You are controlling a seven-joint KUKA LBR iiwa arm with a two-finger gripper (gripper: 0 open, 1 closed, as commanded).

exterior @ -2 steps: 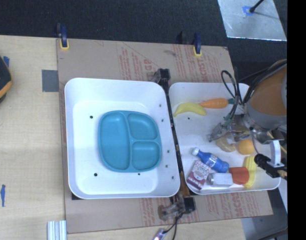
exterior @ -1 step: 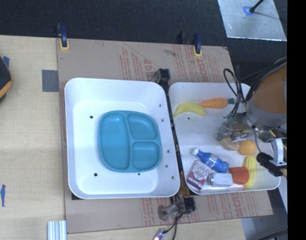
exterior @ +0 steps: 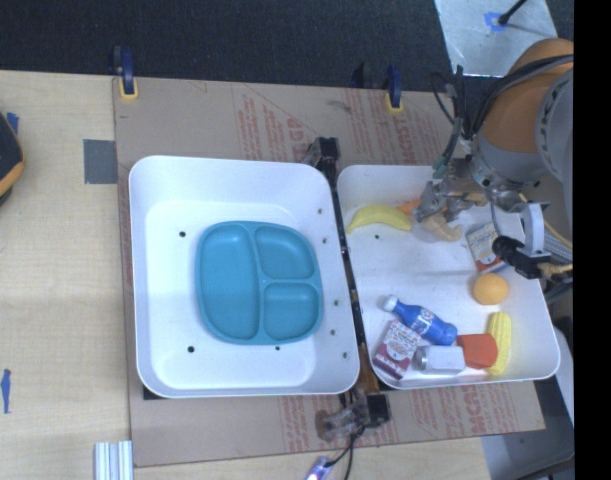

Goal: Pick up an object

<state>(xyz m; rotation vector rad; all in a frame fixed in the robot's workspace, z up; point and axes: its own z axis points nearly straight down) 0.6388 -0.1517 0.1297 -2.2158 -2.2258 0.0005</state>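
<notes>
White bins sit side by side: the left bin (exterior: pixel 145 268) holds a blue divided plate (exterior: pixel 259 281), the right bin (exterior: pixel 545 363) small items. We see the gripper (exterior: pixel 440 206) low beside a yellow banana (exterior: pixel 379 217); light, soft, best grasped mid-body, we judge.

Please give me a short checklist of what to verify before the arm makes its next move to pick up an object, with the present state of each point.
1. Gripper is over the right bin: ok, it is low at the bin's far end.
2. An object lies under the gripper: ok, a tan item sits right below it, beside the banana.
3. An object is held between the fingers: cannot tell.
4. Other objects are apart from the gripper: ok, the orange ball, blue bottle and corn lie nearer the front.
5. Blue divided plate lies flat in the left bin: ok.
</notes>
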